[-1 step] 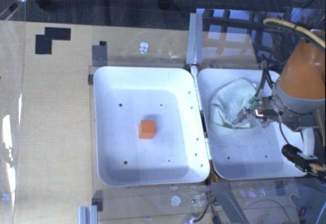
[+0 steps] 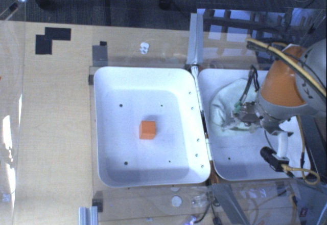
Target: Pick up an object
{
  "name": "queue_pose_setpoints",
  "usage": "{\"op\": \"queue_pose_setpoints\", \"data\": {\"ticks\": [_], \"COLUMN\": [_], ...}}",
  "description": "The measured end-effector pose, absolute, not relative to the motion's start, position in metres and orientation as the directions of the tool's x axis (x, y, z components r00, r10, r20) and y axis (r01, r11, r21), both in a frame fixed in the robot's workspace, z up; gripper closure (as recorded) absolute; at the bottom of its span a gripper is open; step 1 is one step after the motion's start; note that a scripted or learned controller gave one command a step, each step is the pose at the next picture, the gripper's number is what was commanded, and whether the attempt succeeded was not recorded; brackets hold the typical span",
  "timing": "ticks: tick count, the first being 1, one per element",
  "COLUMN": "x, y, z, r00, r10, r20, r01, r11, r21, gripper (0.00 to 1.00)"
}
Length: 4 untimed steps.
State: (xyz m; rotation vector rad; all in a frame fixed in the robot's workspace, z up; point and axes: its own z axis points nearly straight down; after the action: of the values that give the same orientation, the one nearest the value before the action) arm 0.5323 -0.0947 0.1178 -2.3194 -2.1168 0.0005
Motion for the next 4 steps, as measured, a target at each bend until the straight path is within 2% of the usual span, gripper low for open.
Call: {"op": "queue_pose_setpoints", "data": {"ticks": [1,2,3,4], "x": [0.572,0.556,0.514,0.541], "y": [-0.059,-0.099,-0.165,-0.191], "z": [0.185,0.094,0.195,0.194], "r00": [0.020,-0.021,-0.200,-0.114], "r10": [1.000,1.000,0.980,0.993], "r20": [0.001,-0.003,-0.003,-0.001], "r01": [1.000,1.000,0.980,0.993], "r11": [-0.020,0.021,0.200,0.114], "r21": [0.004,0.019,0.006,0.004], "gripper": [0.00,0.00,0.00,0.00]}}
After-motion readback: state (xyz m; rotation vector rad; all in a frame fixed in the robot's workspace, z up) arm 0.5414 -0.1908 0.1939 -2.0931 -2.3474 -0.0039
